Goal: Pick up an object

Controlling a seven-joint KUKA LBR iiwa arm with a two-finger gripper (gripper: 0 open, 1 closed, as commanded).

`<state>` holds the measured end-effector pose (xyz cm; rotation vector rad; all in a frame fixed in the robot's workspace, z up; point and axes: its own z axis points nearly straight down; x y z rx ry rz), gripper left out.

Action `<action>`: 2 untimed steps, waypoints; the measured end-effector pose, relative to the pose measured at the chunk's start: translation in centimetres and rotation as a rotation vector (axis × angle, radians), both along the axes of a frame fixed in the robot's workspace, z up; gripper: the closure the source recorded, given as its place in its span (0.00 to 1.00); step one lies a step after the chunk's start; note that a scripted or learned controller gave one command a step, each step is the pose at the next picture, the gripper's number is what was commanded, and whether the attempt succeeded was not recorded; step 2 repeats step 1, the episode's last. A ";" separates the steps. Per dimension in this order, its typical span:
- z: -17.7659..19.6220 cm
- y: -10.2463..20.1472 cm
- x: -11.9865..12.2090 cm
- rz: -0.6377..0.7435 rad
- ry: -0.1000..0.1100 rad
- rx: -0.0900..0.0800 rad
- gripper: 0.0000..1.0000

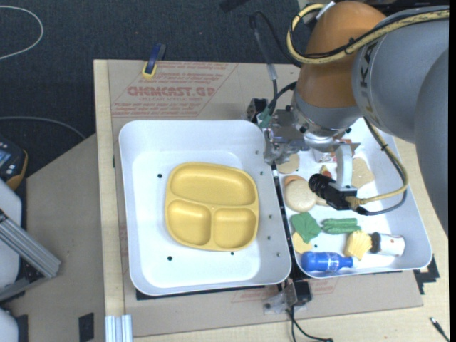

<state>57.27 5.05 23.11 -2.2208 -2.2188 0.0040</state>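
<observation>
Blue plastic bottle (326, 262): lies flat at the right bin's (420, 242) near edge.
Green toy pieces (322, 226): just behind it, among small food toys.
Round tan bun (299, 194): just below the gripper (286, 147), likeliest target.
Gripper: low over the right bin's far-left corner; opening cannot be told.
Yellow compartment tray (211, 205): alone in the left bin (139, 191).
Table (178, 84): carries both bins.

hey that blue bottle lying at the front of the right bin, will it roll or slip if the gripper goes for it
The blue bottle lies on its side, so a nudge would probably roll it. Its rounded, glossy-looking body may slip between fingers. It sits against the right bin front wall, which could stop it rolling far.
</observation>
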 end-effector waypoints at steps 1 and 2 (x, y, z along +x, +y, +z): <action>-0.8 -0.4 0.3 0.000 0.001 0.000 1.00; -0.8 -0.4 0.3 0.000 0.001 0.000 1.00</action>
